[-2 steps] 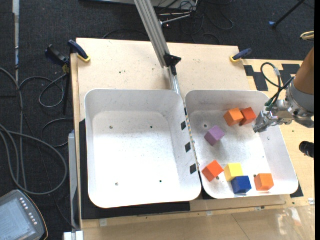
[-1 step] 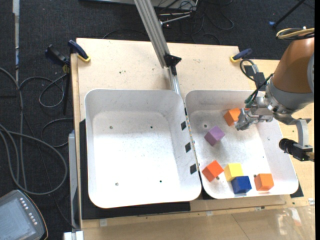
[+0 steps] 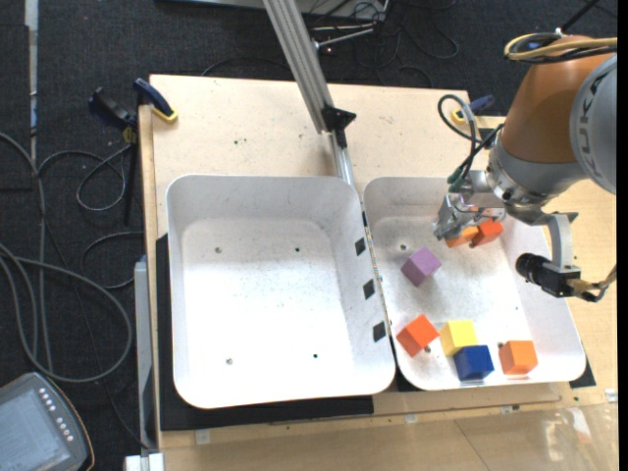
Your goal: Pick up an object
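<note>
Bench (image 3: 245, 116): right bin (image 3: 549, 312) holds five blocks; tool (image 3: 461, 226) pinching orange block (image 3: 481, 232).

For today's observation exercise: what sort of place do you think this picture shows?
Probably a robotics lab or test cell: a grey-and-orange robot arm reaches over two white bins, coloured blocks such as a purple one lie inside, and loose cables trail across the floor.

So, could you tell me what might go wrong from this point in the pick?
1. The tool sits right at an orange block in the right bin; the block juts out to one side of it, so any grip may be off-centre and could slip on lifting.
2. The purple block lies close below; a sideways move could knock it.
3. The bin's far wall is near, leaving little room to correct.
</note>
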Controlling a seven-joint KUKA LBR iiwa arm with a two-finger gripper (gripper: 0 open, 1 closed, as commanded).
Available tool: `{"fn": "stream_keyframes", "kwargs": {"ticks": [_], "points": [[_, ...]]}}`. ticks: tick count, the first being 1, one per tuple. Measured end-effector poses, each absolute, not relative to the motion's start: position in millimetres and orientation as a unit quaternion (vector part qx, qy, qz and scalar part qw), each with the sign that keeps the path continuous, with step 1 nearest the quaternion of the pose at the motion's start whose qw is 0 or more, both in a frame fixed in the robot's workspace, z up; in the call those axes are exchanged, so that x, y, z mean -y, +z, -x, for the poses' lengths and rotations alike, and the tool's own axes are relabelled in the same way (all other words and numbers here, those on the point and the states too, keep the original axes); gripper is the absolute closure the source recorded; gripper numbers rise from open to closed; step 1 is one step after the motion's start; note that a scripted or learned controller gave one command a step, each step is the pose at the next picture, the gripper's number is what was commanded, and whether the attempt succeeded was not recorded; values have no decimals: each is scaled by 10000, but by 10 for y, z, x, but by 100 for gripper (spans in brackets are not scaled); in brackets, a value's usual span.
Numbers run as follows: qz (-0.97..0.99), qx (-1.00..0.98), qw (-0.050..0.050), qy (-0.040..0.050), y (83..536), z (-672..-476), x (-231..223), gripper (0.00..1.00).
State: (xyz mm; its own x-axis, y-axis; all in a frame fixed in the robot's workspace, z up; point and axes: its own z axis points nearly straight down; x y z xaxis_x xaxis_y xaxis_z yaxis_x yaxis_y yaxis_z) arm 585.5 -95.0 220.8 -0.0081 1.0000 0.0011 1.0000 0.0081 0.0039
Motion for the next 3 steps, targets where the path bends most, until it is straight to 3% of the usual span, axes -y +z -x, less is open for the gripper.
{"fn": "stream_keyframes", "kwargs": {"ticks": [2,3], "points": [[-7044,-7098,9,21,2226,-6301,-46,100],[-7042,-7100,5,15,2202,-6395,-599,100]]}}
